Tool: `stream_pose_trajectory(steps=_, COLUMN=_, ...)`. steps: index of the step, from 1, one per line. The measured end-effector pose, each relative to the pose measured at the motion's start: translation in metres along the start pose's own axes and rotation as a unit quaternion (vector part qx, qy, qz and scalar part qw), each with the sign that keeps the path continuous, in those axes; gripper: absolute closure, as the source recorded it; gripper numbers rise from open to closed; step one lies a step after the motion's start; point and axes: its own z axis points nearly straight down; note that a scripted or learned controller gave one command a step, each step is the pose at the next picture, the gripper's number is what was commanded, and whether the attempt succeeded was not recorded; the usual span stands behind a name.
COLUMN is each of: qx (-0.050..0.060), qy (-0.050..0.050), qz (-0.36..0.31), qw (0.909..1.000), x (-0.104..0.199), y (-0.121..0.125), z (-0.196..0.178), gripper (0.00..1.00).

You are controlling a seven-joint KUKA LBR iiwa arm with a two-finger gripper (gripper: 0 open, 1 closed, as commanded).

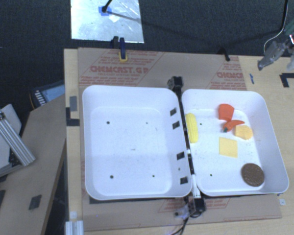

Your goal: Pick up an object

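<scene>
The corn cob (191, 127) lies lengthwise in the right bin (272, 131), just beside the wall it shares with the left bin (132, 94). It looks like a light, stiff plastic toy, rounded and likely slippery; I'd grip it across its middle, though that wall crowds one side. The brown cookie (253, 174), near the front corner, and the flat yellow cheese slice (229, 147) sit low and offer little to pinch. The orange pieces (227, 115) and a yellow wedge (244, 132) cluster close together. The gripper (279, 50) hangs well apart, above the bench's far right; I cannot tell how it is set. There is open floor in the bin's middle.
</scene>
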Motion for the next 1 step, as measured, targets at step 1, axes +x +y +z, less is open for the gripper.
stream_pose_trajectory(steps=1, qx=0.001, qy=-0.001, qz=0.002, qw=1.0, x=-0.0575, y=-0.0513, z=-0.0548, gripper=0.0)
